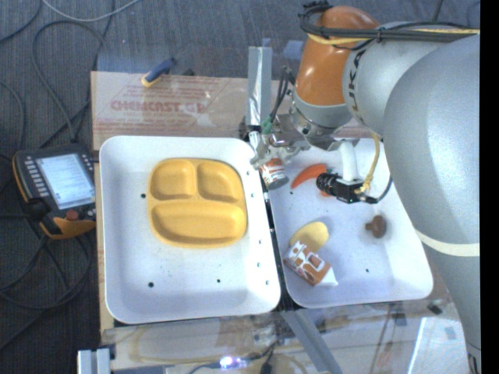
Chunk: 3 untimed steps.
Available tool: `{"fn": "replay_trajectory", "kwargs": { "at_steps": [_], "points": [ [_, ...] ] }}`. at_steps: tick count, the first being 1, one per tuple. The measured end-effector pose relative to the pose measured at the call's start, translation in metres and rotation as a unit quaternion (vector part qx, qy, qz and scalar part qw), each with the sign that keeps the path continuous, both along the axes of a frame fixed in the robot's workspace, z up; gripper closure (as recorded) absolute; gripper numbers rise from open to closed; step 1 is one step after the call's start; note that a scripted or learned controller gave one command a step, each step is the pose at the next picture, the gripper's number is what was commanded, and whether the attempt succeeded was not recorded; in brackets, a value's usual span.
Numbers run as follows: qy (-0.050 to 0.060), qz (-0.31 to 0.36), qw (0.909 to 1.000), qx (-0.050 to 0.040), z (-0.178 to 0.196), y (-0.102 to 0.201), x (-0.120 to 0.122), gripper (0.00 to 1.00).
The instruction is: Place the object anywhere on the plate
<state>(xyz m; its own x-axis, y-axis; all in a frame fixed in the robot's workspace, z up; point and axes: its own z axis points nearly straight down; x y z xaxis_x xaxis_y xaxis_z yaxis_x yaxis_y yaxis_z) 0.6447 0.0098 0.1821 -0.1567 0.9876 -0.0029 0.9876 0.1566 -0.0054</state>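
Can at the bin divider — carry pending

We see the fingers point(269, 156) clenched on a small can point(274, 173) just right of the yellow plate point(198, 201) — we'd lift clear, then cross.

Robot lab: cables point(70, 6) are trailing over grey carpet point(47, 302), a teach pendant point(54, 181) is lying beside the bench, two white bins point(125, 294) are sitting on cardboard point(168, 107).

We see a yellow plate point(198, 201) in the left white bin point(125, 287); in the right white bin point(405, 279), an orange carrot point(309, 174), a pale yellow piece point(312, 233), a small brown lump point(376, 226), and an orange-and-white patterned carton point(310, 266)
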Motion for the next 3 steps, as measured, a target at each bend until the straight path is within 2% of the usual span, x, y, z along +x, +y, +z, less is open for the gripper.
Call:
{"fn": "replay_trajectory", "kwargs": {
  "at_steps": [1,2,3],
  "points": [
    [0.0,0.0,1.0,-0.0002,0.0,0.0,0.0,0.0],
    [0.003,0.0,1.0,-0.001,0.006,0.0,0.0,1.0],
    [0.001,-0.022,0.9998,0.0016,0.029,-0.003,-0.044,1.0]
  ]
}}
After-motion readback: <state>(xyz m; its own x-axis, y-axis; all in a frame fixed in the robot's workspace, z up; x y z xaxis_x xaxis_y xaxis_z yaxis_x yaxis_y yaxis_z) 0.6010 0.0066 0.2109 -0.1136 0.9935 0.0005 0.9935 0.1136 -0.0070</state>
